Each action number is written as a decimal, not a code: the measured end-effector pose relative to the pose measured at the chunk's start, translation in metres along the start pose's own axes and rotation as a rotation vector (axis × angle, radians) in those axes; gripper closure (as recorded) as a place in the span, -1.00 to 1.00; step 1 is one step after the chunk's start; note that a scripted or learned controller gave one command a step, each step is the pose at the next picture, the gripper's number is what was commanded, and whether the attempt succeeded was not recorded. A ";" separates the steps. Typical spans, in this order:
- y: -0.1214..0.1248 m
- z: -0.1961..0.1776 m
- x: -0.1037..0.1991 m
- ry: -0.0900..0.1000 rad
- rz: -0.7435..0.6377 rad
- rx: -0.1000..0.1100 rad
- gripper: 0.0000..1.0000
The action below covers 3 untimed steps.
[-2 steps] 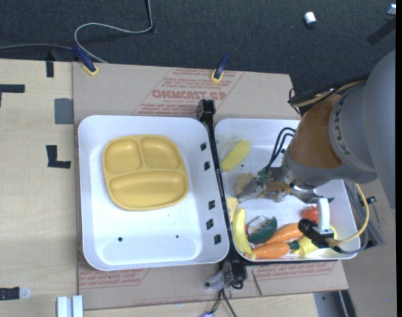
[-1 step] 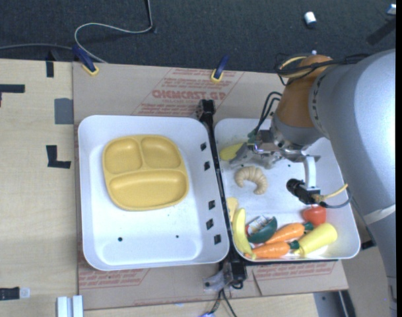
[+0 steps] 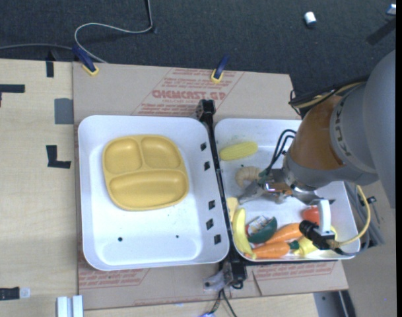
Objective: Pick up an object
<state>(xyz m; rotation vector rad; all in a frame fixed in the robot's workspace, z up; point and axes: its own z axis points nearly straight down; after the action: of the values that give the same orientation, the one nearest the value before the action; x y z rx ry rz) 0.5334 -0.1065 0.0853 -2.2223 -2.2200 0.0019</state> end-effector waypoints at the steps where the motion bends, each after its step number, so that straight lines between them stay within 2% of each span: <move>1: 0.077 0.000 0.001 -0.001 -0.003 -0.004 -1.00; 2: 0.008 0.000 0.008 0.000 -0.001 -0.001 -1.00; 3: 0.034 0.000 0.011 0.000 -0.002 -0.002 -1.00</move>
<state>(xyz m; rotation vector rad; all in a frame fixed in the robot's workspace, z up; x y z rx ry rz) 0.5677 -0.0957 0.0853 -2.2211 -2.2228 -0.0009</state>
